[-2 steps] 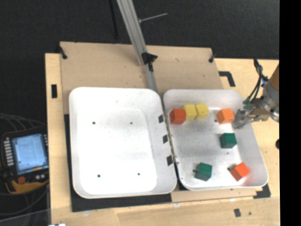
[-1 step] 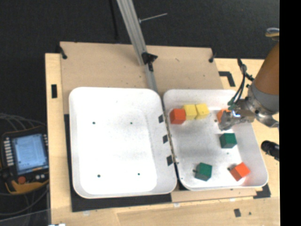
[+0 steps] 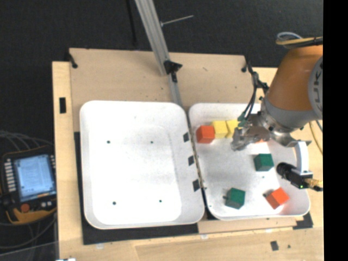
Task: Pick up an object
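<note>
in the right bin (image 3: 217, 205), jaws (image 3: 240, 139) sit low beside the yellow blocks (image 3: 227, 127); can't tell their opening or any hold; centre on one block, clear the orange cube (image 3: 205, 134).

Gripper (image 3: 241, 139) in right bin (image 3: 217, 200): three cubes (image 3: 220, 128) just left, one cube (image 3: 263, 162) right, two cubes (image 3: 255, 198) nearer camera.
</note>
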Robot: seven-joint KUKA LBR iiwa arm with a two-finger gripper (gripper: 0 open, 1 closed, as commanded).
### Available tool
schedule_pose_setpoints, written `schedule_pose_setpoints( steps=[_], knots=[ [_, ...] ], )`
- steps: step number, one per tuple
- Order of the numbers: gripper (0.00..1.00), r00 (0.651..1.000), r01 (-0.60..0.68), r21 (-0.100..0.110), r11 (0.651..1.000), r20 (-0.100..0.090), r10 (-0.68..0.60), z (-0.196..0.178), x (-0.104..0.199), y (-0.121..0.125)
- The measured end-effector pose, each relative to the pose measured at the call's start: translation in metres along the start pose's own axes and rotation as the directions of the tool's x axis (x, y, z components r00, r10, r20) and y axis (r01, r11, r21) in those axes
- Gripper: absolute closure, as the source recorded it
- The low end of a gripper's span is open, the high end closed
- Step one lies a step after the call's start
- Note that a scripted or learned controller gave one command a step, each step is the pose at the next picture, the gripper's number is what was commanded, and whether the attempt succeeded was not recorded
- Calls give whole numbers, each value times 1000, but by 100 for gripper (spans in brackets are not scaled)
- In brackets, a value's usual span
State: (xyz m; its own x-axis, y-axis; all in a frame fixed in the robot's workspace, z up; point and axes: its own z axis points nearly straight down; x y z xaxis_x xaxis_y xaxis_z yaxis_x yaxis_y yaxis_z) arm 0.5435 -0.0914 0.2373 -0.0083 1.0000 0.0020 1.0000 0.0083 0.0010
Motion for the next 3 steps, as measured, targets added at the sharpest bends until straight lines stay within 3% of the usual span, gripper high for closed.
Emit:
schedule_pose_setpoints(
  steps=[1, 3],
  knots=[
    [100, 1000, -1, 2, 1000, 0, 1, 10, 54, 5],
    [100, 1000, 0, 0, 1000, 0, 0, -7, 165, 0]
  ],
)
